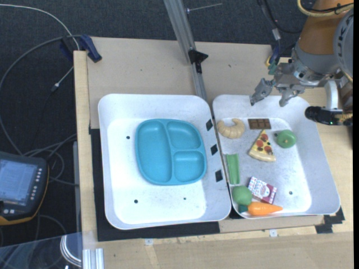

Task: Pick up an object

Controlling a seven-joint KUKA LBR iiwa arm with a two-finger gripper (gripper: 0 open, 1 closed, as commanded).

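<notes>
My gripper (273, 95) hangs open above the far rim of the right bin (314, 178), with nothing between its fingers. In that bin, below the gripper, lie a croissant (231, 128), a chocolate bar (259, 124), a pizza slice (262, 147) and a green apple (285, 139). Nearer the front are a green stick (232, 168), a pink packet (262, 190), a green ball (242, 195) and a carrot (264, 209).
The left bin (120, 195) holds a blue divided plate (170, 151). A slanted metal pole (185, 32) rises behind the gap between the bins. Cables and a tablet (19, 184) lie off the bench to the left.
</notes>
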